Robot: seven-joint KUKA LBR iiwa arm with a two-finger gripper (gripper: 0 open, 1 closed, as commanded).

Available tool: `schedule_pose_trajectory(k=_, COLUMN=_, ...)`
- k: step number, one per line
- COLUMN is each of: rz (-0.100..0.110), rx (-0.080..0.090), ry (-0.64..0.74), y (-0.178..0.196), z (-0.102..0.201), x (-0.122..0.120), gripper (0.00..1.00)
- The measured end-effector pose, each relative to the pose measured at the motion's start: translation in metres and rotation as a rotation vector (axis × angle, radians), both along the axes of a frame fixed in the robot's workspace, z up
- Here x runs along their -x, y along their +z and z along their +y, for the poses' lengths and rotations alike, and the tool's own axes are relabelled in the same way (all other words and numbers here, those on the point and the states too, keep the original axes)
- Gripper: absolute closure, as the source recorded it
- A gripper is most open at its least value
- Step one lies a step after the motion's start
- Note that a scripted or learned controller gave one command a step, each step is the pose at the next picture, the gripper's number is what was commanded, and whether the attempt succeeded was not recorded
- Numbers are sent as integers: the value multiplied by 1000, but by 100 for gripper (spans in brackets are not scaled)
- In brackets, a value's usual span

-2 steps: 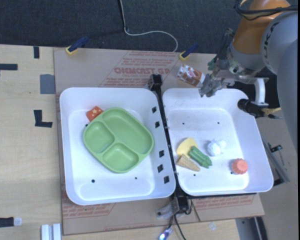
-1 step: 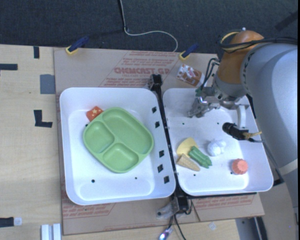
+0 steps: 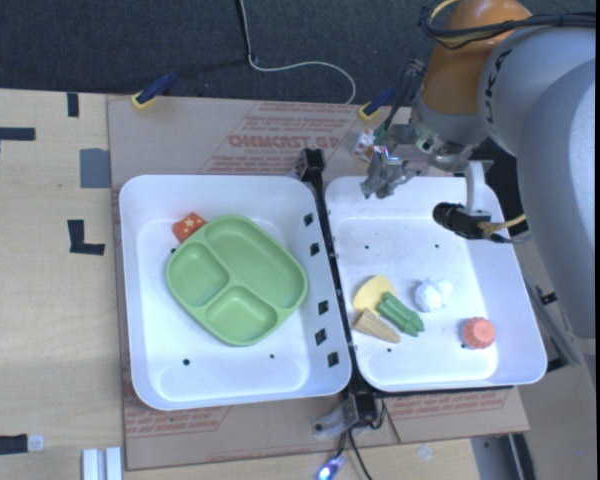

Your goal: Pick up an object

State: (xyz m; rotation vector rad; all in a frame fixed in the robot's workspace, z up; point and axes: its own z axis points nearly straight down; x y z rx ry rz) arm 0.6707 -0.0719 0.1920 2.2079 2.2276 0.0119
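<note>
Over the right bin's [image 3: 500,363] far left corner hangs the gripper [image 3: 380,183], can't tell its state. Yellow-green toy [image 3: 385,308], white ball [image 3: 430,294], orange piece [image 3: 477,332] sit by the near edge.

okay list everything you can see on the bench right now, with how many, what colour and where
bins: two, white, side by side on the bench
plate: one, green, divided, left bin
block: one, orange, left bin, at the plate's far edge
toy food: one cluster, yellow, green and tan, right bin near the divider
ball: one, white, right bin
small object: one, orange-red, right bin
arm: one, grey with orange band
gripper: one, over right bin's far edge
</note>
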Motion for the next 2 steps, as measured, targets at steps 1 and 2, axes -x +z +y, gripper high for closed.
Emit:
schedule_pose_trajectory(k=1, rz=12, rx=3, ry=-11, y=-113, z=-30, x=20, gripper=100)
schedule_pose_trajectory(k=2, rz=2, rx=-1, ry=-1, y=-1, z=39, x=62, gripper=100)
